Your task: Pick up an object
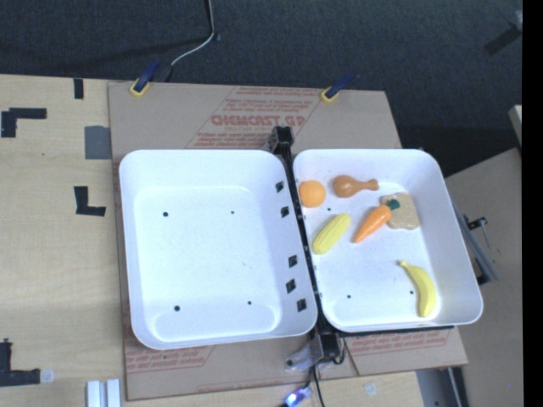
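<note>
toys all in the right bin

i saw the right bin (450, 227) holding an orange (311, 193), a drumstick (352, 185), a corn cob (331, 232), a carrot (373, 222), a beige piece (405, 212) touching the carrot, and a banana (422, 288) apart near the front.

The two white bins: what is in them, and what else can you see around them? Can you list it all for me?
White bins: two, side by side on the bench.
Orange: one, orange, right bin, by the middle divider.
Chicken drumstick: one, brown, right bin, near the far edge.
Corn cob: one, yellow, right bin, below the orange.
Carrot: one, orange with green top, right bin, middle.
Tan piece: one, beige, touching the carrot's top end.
Banana: one, yellow, right bin, near corner.
Cardboard sheet: one, brown, under the bins.
Clamps: two, yellow and blue, at the sheet's far corners.
Cable: one, white, on dark floor.
</note>
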{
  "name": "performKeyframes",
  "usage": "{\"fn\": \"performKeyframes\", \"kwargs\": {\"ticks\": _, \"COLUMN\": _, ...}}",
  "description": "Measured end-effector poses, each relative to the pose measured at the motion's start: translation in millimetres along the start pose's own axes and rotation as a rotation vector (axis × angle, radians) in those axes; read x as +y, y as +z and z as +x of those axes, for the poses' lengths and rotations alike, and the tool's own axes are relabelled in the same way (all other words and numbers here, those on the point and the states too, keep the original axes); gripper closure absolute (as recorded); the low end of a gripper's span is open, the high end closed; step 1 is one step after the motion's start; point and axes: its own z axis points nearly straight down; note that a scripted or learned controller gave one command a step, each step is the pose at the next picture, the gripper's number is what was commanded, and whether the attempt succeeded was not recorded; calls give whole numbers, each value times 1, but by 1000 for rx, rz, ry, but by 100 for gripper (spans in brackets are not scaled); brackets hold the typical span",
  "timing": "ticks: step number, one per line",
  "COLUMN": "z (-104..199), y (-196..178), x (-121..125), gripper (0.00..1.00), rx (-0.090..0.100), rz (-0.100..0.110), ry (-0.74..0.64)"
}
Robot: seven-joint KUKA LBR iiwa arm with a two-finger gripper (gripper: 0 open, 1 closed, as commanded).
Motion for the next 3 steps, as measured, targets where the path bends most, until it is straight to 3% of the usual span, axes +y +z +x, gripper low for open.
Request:
{"fn": "performKeyframes", "kwargs": {"ticks": 1, "z": 13, "y": 39, "x": -5, "gripper": 100, "rx": 9, "rz": 2, "ry": 7}}
{"fn": "performKeyframes", "kwargs": {"ticks": 2, "z": 12, "y": 37, "x": -5, "gripper": 0, "rx": 7, "rz": -1, "ry": 7}}
{"fn": "performKeyframes", "kwargs": {"ticks": 3, "z": 13, "y": 28, "x": -4, "gripper": 100, "rx": 6, "rz": -1, "ry": 7}}
